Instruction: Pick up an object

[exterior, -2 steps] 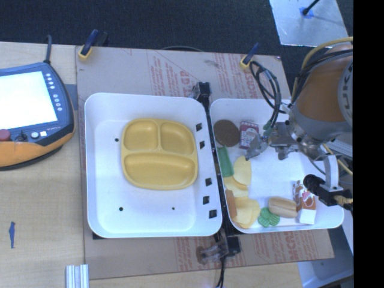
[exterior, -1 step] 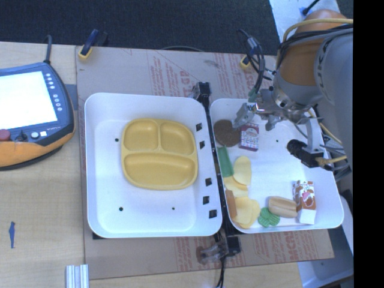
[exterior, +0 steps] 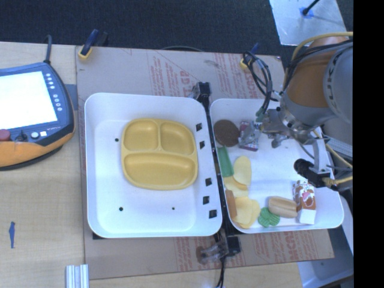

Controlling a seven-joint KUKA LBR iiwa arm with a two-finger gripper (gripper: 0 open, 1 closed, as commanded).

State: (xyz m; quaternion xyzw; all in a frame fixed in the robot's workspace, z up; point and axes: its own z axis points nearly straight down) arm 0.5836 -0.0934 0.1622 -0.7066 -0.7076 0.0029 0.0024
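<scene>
While the end effector (exterior: 251,135) hides its state, one yellow tray (exterior: 159,153) fills the left bin (exterior: 96,179).

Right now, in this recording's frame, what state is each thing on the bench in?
Yellow three-compartment plastic tray: flat in the left white bin, nothing in its compartments.
Brown round disc: flat at the right white bin's far left corner.
Tan bread-roll toy: on its side, near edge.
Green ridged round toy: flat beside the roll.
Hand: low over the right bin, beside the disc.
</scene>
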